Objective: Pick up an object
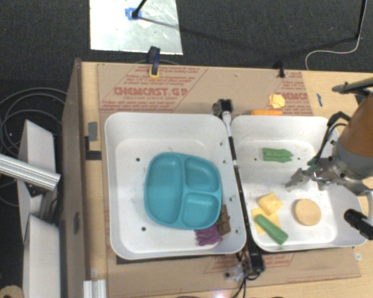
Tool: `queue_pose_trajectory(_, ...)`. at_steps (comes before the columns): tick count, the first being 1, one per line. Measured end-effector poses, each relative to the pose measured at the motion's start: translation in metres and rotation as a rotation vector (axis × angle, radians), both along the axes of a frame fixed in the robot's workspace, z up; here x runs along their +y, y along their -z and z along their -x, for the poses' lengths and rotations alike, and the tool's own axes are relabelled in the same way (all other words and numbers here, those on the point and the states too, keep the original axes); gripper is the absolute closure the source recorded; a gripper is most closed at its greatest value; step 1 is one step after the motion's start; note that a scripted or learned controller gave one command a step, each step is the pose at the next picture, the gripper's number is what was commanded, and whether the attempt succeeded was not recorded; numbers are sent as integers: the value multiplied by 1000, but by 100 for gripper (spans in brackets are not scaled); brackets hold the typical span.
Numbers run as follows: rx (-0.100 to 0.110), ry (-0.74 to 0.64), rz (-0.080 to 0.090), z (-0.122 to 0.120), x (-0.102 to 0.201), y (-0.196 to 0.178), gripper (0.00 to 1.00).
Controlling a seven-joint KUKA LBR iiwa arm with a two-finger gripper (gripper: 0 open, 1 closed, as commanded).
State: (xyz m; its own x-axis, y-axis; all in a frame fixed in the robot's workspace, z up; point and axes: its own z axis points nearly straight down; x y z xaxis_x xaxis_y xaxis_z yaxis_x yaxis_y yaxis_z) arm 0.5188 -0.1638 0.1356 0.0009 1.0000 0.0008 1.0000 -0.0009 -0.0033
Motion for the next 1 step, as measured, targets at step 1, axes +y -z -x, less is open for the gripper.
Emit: queue_pose_trajectory(1, -1, 2, 1, 34, -28, 21, 0)
